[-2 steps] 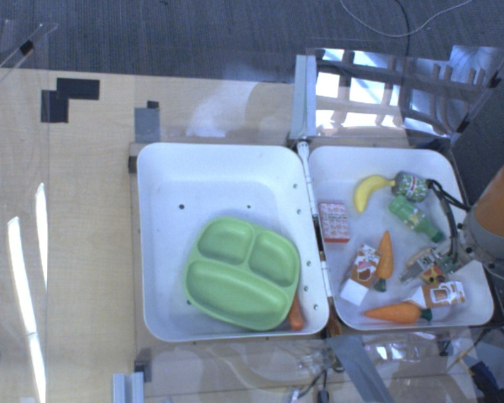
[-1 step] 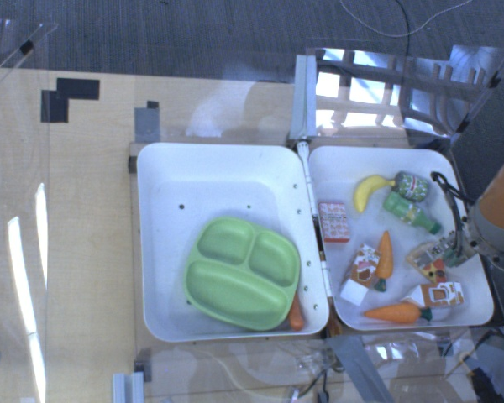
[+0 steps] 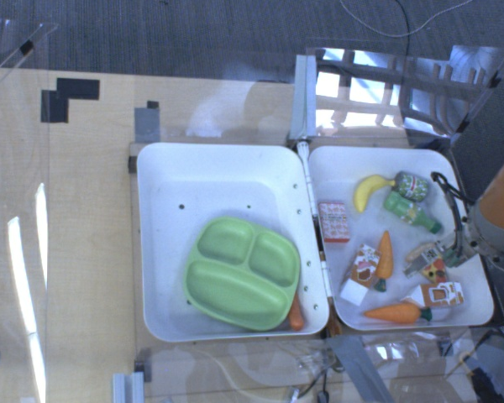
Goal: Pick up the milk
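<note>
Two small milk-style cartons lie in the right bin (image 3: 479,305). One, white with a brown label (image 3: 363,274), lies near the bin's middle beside a carrot (image 3: 385,254). The other, white and brown (image 3: 441,295), rests on its side at the front right. My gripper (image 3: 428,263) hangs low over the bin's right side, just above and behind the front-right carton and to the right of the middle one. A small orange-red item (image 3: 438,272) lies right under it. I see nothing clearly held.
The right bin also holds a banana (image 3: 368,191), a green can (image 3: 412,185), a green bottle (image 3: 412,211), a red-and-white box (image 3: 333,222) and a second carrot (image 3: 395,312). A green divided plate (image 3: 242,273) lies in the left bin (image 3: 176,175), with an orange item (image 3: 295,315) at its edge.
</note>
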You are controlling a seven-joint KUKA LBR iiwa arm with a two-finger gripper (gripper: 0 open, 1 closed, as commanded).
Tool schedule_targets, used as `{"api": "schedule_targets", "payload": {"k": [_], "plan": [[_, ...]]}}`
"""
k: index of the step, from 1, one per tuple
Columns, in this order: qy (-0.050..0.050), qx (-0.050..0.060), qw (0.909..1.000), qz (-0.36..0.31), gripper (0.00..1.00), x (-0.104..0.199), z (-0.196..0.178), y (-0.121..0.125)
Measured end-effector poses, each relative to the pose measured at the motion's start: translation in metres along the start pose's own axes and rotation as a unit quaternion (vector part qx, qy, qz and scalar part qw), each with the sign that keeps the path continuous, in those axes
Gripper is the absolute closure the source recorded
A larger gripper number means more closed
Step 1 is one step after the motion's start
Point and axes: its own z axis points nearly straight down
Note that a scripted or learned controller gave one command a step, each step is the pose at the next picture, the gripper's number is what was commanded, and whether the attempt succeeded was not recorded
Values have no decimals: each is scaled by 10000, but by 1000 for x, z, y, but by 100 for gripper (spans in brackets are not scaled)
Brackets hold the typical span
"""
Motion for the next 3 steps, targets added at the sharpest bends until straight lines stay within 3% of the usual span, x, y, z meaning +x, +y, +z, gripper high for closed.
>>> {"api": "schedule_targets", "payload": {"k": [1, 2, 3], "plan": [[123, 86, 9980, -619, 0, 7, -4, -6], [117, 67, 9921, -1246, 0, 7, 5, -5], [62, 25, 9923, -1239, 100, 4, -7, -1]]}}
